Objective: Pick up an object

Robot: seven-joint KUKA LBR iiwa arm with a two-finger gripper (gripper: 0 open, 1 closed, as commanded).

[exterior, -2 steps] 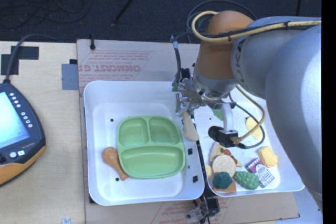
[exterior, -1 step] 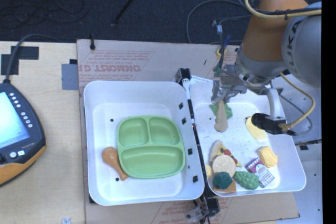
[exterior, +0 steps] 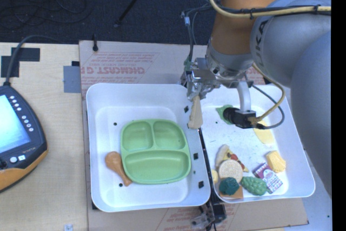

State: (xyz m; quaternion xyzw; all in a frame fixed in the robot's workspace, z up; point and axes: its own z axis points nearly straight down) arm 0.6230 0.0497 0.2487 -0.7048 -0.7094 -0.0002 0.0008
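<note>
My gripper (exterior: 197, 93) hangs over the divider between the two white bins, near their far end. A slim tan piece (exterior: 194, 114) points down from it onto the divider; whether it is a held object or part of the tool is unclear. The left bin (exterior: 102, 108) holds a green divided plate (exterior: 155, 150) and an orange-tan spoon-like toy (exterior: 115, 165). In the right bin (exterior: 294, 140) lie a small green piece (exterior: 223, 111), a pale yellow piece (exterior: 265, 136), a yellow block (exterior: 275, 160), a round cracker (exterior: 231, 170) and a green broccoli toy (exterior: 228, 186).
The arm's grey body and orange band cover the right bin's far right side. A black cable plug (exterior: 239, 117) dangles above that bin. A control pendant (exterior: 13, 132) lies on the bench at far left. Several toys crowd the right bin's near end.
</note>
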